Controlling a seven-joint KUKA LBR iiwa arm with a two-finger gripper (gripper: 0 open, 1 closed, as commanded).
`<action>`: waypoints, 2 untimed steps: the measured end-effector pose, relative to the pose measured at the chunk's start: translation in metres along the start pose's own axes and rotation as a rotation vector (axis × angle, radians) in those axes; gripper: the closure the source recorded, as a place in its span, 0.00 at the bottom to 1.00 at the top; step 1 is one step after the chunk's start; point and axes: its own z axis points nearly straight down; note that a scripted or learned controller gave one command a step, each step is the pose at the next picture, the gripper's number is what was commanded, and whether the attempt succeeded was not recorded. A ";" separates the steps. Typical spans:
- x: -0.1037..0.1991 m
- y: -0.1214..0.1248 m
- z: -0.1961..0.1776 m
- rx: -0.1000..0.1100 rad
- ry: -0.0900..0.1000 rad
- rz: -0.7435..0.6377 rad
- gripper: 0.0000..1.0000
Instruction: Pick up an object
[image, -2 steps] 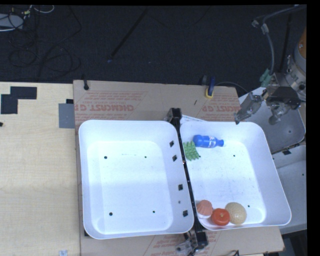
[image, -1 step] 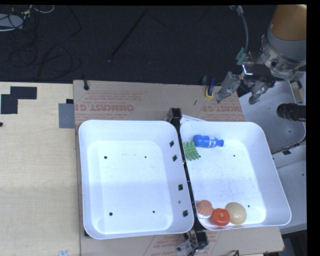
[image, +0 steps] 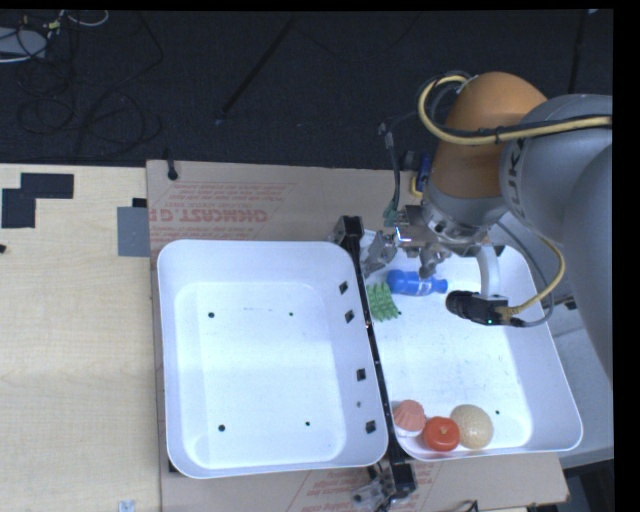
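I take the right bin (image: 540, 400) as my landmark. The arm (image: 500, 130) hangs over its far end, and the left bin (image: 185, 300) lies just beside it, across the shared wall.

The gripper (image: 415, 262) sits low at the far left corner of the right bin, one finger either side of the blue object (image: 415, 285), which lies on the floor there; the fingers look spread, not clamped on it. Touching the blue object, on the side towards the shared wall, is a green ridged piece (image: 382, 300).

I judge the blue object to be light, hard, smooth plastic, so likely slippery; I would close across its thicker body, not its narrow end, and keep clear of the green piece.

At the near end of the right bin sit three small round things: a beige ball (image: 472, 424), a red one (image: 440, 433) and a pinkish piece (image: 409, 414), clustered together.
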 end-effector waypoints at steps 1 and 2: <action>-0.092 -0.012 0.069 -0.006 -0.002 0.006 0.00; -0.167 -0.022 0.103 -0.010 -0.001 0.003 0.00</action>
